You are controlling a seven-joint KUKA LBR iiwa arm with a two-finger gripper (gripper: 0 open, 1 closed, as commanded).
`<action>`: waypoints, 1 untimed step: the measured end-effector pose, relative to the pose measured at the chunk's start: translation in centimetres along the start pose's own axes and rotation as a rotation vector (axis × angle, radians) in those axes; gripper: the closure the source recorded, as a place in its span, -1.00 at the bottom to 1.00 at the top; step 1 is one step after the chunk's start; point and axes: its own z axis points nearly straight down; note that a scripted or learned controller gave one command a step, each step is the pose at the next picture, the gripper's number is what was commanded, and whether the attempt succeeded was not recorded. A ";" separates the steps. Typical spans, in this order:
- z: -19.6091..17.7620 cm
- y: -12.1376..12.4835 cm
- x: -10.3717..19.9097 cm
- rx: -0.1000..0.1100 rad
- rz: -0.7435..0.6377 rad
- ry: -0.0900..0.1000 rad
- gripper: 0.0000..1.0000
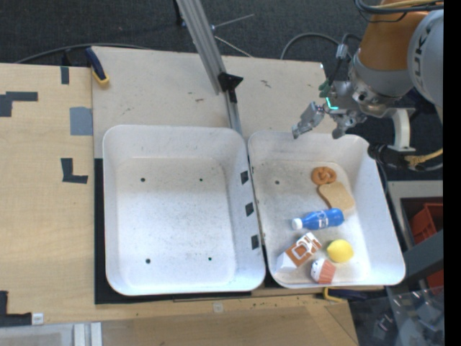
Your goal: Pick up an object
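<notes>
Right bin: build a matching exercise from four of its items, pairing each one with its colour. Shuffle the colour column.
Things:
1. bottle
2. round fruit
3. pretzel
4. bread slice

Colours:
A. yellow
B. tan
C. blue
D. orange

Pairs: 1-C, 2-A, 3-D, 4-B

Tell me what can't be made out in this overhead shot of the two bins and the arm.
- Arm: cut off by the camera view's top and right edges.
- Orange-and-white box: print too small to read.
- Red-and-white thing beside it: too small to identify.
- Hand: its height over the right bin's far rim is unclear from one slanted view.
</notes>
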 end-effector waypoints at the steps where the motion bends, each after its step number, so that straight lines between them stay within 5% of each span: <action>1: -0.2 0.1 0.0 -0.003 -0.001 -0.001 -1.00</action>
